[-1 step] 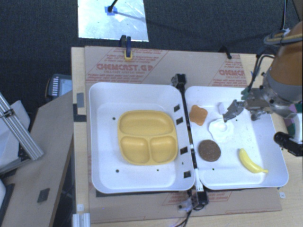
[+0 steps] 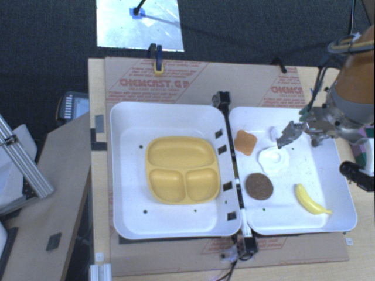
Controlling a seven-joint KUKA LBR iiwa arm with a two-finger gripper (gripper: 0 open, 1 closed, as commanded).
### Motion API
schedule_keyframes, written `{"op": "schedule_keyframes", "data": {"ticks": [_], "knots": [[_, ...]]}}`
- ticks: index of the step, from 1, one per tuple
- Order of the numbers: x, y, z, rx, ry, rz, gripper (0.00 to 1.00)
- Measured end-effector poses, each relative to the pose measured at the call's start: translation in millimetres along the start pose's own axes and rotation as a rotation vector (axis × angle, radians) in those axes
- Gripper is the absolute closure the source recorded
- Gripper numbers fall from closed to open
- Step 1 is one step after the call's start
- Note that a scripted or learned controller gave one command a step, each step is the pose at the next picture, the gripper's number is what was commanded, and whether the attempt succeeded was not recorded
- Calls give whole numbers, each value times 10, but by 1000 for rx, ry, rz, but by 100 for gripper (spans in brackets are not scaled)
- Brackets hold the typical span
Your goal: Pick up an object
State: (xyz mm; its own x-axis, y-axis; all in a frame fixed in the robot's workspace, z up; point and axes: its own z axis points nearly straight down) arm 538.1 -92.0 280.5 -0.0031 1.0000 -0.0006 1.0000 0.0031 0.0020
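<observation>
Right bin (image 2: 345, 215), white, shallow, rounded corners, holds four loose items; all positions below ref. the brown disc (image 2: 258, 186), which lies near the bin's left wall, lower half. Disc is round, flat, dark brown, matte w/ speckled texture; no long axis to report. White egg-shaped piece (image 2: 274, 160) sits just above-right of disc, apart from it; irregular outline, smooth, pale centre hard to separate from bin floor. Orange piece (image 2: 245, 142), squarish w/ rounded corners, lies above disc, slightly left, close to the divider. Banana (image 2: 310, 199), yellow, curved, glossy like plastic, lies to the right of disc; long axis runs upper-left to lower-right, tip pointing lower-right. Gripper (image 2: 285, 138) hangs above-right of disc, over the upper edge of the white piece; grey metal fingers (image 2: 289, 134) slant down-left. Whether they're spread or closed: cannot tell at this res.; nothing seen between them. Arm (image 2: 354, 81), w/ orange band, enters from the right. Left bin (image 2: 117, 174), left of disc across the black-clipped divider (image 2: 229, 157), holds one yellow tray (image 2: 179, 169): rounded rectangle, smooth plastic, three compartments — one wide at top, two smaller below. Both bins sit on a cardboard sheet (image 2: 193, 78) w/ red print.
</observation>
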Motion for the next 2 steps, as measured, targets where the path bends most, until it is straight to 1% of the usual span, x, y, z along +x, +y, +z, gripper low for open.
{"op": "schedule_keyframes", "data": {"ticks": [1,2], "knots": [[28,-39,617,5,1,2,0],[4,-111,1214,5,1,3,0]]}}
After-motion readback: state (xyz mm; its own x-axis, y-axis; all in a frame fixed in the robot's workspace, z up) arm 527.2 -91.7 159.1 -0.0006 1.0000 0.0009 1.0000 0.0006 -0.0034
